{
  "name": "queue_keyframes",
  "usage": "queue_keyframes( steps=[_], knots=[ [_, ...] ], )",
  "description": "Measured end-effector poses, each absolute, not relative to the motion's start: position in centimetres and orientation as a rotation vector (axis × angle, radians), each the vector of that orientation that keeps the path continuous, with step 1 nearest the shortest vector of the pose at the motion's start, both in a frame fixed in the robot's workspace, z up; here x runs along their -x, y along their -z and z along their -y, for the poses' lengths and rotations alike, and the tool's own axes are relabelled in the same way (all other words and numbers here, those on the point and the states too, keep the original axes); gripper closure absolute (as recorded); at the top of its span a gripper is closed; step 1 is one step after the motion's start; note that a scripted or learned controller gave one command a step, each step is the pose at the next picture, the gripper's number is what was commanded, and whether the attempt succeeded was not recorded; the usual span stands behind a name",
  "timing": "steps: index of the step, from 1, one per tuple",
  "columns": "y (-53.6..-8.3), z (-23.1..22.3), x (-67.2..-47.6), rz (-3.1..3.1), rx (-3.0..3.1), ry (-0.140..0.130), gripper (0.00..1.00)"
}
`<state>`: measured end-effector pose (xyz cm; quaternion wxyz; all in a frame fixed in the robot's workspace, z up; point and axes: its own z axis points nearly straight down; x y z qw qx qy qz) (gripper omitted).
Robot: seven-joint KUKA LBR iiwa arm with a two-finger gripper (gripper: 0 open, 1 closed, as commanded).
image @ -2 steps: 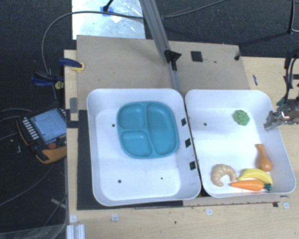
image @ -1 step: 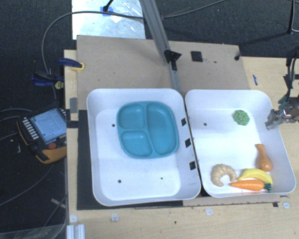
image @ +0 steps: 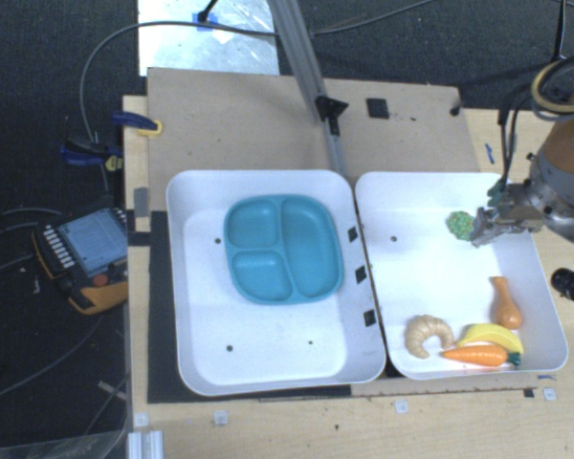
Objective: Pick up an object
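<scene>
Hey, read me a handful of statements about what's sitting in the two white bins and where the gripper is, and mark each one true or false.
1. The blue divided plate lies in the left bin. True.
2. The carrot lies in the left bin. False: it lies in the right bin, near the front edge.
3. The gripper is beside the green broccoli piece. True.
4. The croissant sits on the blue plate. False: it lies on the right bin's floor, left of the carrot.
5. The banana lies right behind the carrot. True.
6. The plate has a single compartment. False: it has three.
</scene>
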<state>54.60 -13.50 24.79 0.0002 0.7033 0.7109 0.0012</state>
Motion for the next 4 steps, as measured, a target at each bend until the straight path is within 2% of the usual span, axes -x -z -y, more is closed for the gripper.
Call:
queue_keyframes(
  steps=[3, 4],
  knots=[
    [-23.1, -3.8, -57.4, -2.234, -2.209, -0.004, 1.0],
    [-22.1, -8.2, -59.1, -2.232, -2.21, -0.004, 1.0]
  ],
)
